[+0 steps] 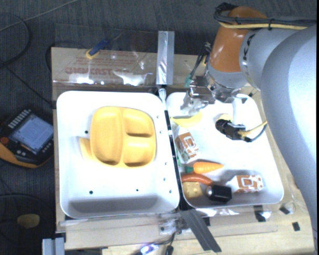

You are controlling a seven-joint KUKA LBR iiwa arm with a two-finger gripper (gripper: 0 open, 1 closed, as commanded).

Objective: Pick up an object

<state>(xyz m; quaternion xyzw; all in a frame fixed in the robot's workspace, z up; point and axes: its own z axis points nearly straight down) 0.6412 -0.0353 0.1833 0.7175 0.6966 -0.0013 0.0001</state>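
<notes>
Carrot (207, 167) and small carton (186, 146) in the right bin (266, 142) — both nearer the camera than the hand (198, 99), apart from it. Hand grip state: can't tell. Yellow tray (122, 136) off to its left — other bin.

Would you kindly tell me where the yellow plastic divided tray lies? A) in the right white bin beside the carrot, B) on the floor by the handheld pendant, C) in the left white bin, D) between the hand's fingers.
C: the yellow plastic divided tray rests inside the left white bin.
</notes>
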